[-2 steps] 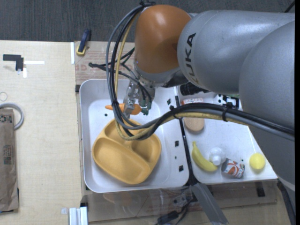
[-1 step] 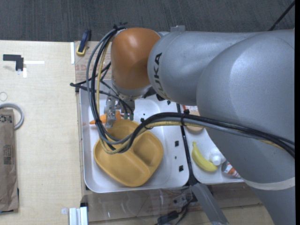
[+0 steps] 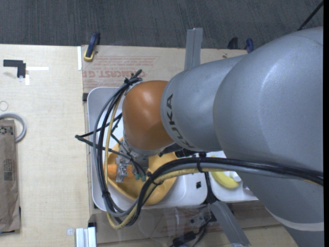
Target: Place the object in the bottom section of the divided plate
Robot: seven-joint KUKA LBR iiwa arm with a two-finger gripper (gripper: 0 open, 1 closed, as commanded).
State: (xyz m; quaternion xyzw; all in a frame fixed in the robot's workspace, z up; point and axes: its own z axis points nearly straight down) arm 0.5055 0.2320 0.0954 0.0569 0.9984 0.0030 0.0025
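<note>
**A:** Why is the arm (image 3: 241, 112) hanging so low over the left bin (image 3: 97, 138)?

**B:** My guess is that it is working straight down into it. The orange band (image 3: 146, 115) sits right above the yellow-orange divided plate (image 3: 157, 192), which lies in the lower part of that bin, and the wrist points down toward the plate's left side.

**A:** Is the gripper carrying anything?

**B:** I cannot tell. The wrist and the bundle of black cables (image 3: 110, 138) cover the place where the tool would be, so whether it grasps something or has let go is hidden.

**A:** And the object?

**B:** Perhaps the yellow, banana-like thing (image 3: 226, 179) lying in the right bin (image 3: 247, 192), just beyond the wall between the bins — though most of it is under the arm. If that is the one, it is not yet in the plate.

**A:** So the arm is over the target and not the object?

**B:** It looks that way — a placing posture, judged from position alone.
</note>
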